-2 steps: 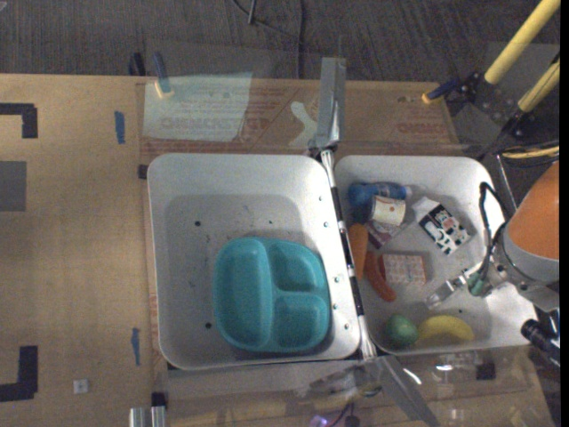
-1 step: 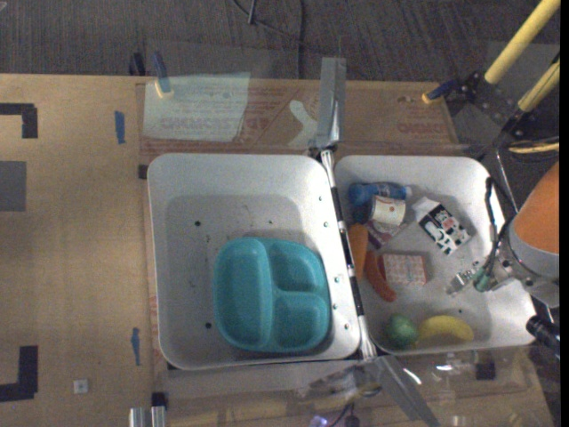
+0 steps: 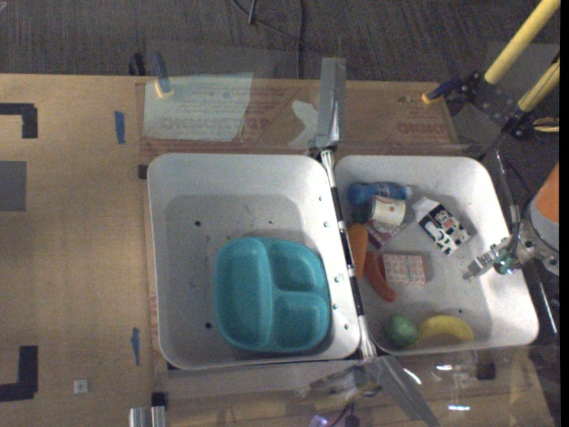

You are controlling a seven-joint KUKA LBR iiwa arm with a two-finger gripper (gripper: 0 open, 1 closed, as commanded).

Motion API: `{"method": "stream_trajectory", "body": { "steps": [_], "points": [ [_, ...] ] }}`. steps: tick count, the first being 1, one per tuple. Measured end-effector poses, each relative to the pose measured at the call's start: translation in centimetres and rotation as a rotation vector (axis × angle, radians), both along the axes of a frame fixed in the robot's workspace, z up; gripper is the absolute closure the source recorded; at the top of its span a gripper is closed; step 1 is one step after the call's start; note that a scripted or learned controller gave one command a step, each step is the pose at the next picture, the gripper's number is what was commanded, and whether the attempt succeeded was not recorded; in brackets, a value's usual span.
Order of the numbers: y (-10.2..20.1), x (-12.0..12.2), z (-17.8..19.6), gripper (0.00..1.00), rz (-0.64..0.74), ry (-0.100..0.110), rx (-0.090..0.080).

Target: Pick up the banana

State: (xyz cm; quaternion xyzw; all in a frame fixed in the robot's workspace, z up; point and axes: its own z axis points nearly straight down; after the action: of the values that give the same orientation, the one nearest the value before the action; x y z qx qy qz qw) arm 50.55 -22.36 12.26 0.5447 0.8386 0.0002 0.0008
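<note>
The banana (image 3: 445,328) is lying along the right bin's (image 3: 514,320) near edge, beside a green fruit (image 3: 402,330); the gripper (image 3: 487,263) is hovering open by the right wall, apart.

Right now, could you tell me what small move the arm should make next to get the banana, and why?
Probably shift the gripper toward the near edge of the right bin, over the banana: it sits beyond the fruit, which lies untouched beside a green fruit.
</note>
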Motion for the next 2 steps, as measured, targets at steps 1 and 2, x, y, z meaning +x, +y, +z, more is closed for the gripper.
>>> {"method": "stream_trajectory", "body": {
  "steps": [1,2],
  "points": [
    [0.0,0.0,0.0,0.0,-0.001,0.0,0.0],
    [0.1,-2.6,-2.2,0.0,0.032,0.004,0.002]
  ]
}}
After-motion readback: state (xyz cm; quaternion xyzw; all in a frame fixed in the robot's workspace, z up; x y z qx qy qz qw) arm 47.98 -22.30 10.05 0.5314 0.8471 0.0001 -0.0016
